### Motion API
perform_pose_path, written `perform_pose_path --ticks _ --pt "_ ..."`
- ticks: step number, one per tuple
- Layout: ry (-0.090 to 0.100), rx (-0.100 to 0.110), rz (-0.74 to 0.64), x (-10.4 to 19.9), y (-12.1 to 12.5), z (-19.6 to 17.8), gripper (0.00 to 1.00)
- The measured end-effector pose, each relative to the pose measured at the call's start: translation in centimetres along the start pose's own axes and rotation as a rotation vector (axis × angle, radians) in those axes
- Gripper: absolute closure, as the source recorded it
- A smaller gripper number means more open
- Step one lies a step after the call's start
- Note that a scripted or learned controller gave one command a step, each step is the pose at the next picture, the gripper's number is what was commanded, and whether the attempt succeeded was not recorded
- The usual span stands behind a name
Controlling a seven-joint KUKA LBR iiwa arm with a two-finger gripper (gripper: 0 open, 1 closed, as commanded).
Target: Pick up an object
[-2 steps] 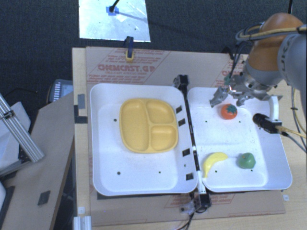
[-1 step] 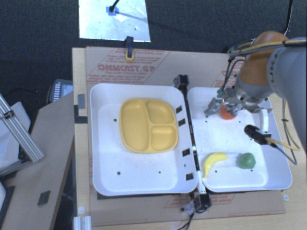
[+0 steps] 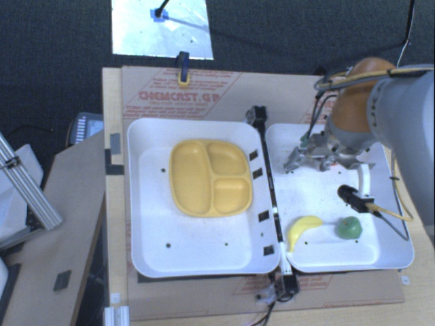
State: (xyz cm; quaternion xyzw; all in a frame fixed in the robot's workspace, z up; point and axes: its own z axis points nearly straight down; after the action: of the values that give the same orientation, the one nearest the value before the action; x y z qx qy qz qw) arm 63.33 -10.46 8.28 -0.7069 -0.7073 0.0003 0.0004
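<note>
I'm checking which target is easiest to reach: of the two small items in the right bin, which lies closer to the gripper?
The green round object, right of the yellow banana, lies somewhat closer to the gripper.

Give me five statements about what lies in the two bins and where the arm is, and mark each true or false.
1. The yellow divided plate lies in the left bin. True.
2. The banana lies in the left bin. False: it lies in the right bin.
3. The green fruit lies right of the banana. True.
4. The plate has two compartments. False: three.
5. The gripper is over the left bin. False: it is over the right bin's far part.
</note>
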Motion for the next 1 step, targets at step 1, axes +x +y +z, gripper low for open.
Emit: perform_pose_path --ticks 1 --pt "-0.001 -0.005 0.001 -0.02 0.15 -1.32 1.0"
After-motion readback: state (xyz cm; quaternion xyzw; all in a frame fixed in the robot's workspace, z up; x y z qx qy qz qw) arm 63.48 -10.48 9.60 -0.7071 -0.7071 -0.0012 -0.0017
